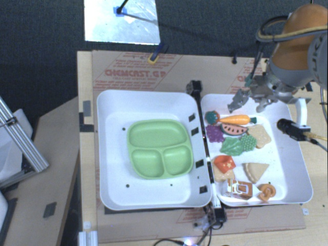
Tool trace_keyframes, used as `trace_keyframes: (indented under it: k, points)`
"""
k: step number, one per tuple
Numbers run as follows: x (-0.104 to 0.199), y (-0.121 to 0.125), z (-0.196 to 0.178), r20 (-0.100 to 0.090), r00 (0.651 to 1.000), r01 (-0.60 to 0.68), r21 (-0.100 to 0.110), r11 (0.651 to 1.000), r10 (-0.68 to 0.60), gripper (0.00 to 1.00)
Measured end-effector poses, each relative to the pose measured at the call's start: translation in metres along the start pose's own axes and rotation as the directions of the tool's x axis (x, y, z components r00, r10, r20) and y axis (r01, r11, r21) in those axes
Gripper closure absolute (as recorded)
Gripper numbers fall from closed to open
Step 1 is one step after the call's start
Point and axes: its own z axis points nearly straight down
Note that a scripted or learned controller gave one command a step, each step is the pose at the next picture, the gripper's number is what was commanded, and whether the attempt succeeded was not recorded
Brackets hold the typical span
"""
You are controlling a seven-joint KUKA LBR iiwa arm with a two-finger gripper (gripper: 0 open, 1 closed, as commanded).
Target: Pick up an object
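Brown cardboard printed with red lettering covers the bench (pixel 138 70), and two shallow white bins sit on it side by side against a dark backdrop. From the right, the grey arm with its orange band (pixel 302 29) leans in over the far end of the right white bin (pixel 294 163). Its gripper (pixel 251 100) hangs with fingers apart, nothing between them, just above and apart from the orange toy carrot (pixel 236 120). That carrot lies lengthwise across the bin, green tip toward the left white bin (pixel 110 137), which holds a green divided plastic tray (pixel 158 148). Other toy foods crowd nearer than the carrot.
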Motion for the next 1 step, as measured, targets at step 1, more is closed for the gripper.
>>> trace_keyframes:
  k: [1]
  points:
    - [0.0002,0.0022,-0.0074,0.001,1.000,0.002,-0.012,1.000,-0.002,0.00]
